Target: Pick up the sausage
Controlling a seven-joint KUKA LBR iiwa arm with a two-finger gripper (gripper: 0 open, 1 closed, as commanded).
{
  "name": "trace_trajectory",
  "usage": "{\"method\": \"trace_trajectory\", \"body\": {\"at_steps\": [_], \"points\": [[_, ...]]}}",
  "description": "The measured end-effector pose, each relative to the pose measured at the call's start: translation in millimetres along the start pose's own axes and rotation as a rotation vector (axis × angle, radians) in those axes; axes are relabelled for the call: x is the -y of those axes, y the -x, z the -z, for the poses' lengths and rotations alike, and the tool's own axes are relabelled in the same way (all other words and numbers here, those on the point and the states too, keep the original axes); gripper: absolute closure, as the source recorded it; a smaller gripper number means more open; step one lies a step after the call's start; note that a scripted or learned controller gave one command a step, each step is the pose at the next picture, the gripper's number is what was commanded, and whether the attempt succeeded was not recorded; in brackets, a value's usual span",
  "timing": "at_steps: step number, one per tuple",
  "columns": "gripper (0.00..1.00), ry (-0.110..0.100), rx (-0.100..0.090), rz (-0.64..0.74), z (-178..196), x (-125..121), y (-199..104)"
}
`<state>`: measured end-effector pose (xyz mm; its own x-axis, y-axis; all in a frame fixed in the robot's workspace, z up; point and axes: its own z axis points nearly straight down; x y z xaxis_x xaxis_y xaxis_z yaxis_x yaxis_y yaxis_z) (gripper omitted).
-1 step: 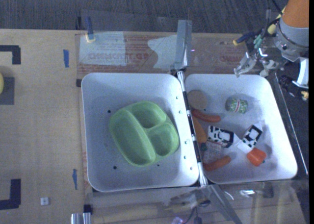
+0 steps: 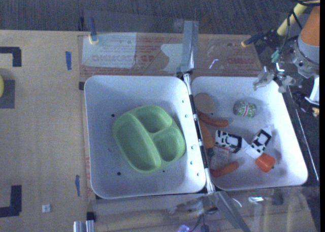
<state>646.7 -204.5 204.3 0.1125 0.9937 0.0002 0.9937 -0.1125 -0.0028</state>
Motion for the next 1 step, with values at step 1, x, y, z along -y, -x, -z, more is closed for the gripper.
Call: {"method": "trace_trajectory", "body": {"at_steps": [1], "points": [[0.00, 0.006, 0.000, 0.001, -119.0, 60.5, -51.2]]}}
